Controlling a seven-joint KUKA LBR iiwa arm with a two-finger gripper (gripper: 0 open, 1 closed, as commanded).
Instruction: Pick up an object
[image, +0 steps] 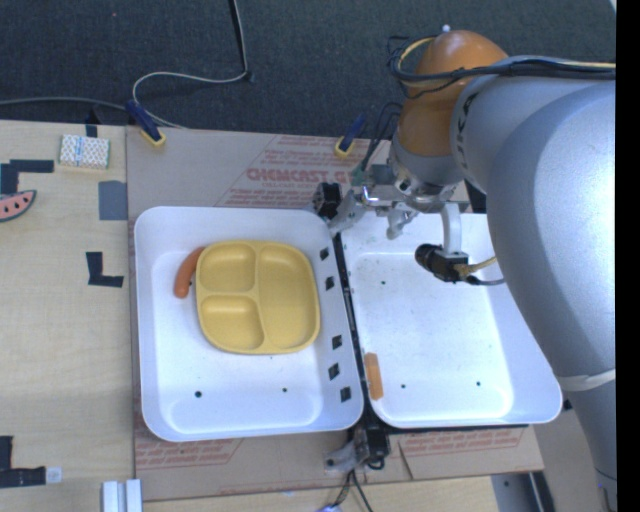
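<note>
A yellow divided plate (258, 297) lies in the left bin (160, 400). An orange sausage-shaped piece (184, 273) rests against the plate's left edge. A smaller orange piece (373, 375) lies in the right bin (470, 400), close to its left wall near the front. My gripper (398, 220) hangs over the far left corner of the right bin, below the orange wrist band (445, 70). It is well away from both orange pieces, and I see nothing in it.
The grey arm (560, 200) covers the right bin's right side. A black fitting with a cable (443, 262) hangs just right of the gripper. Black clips (335, 345) line the divide between the bins. Cables lie behind the bins.
</note>
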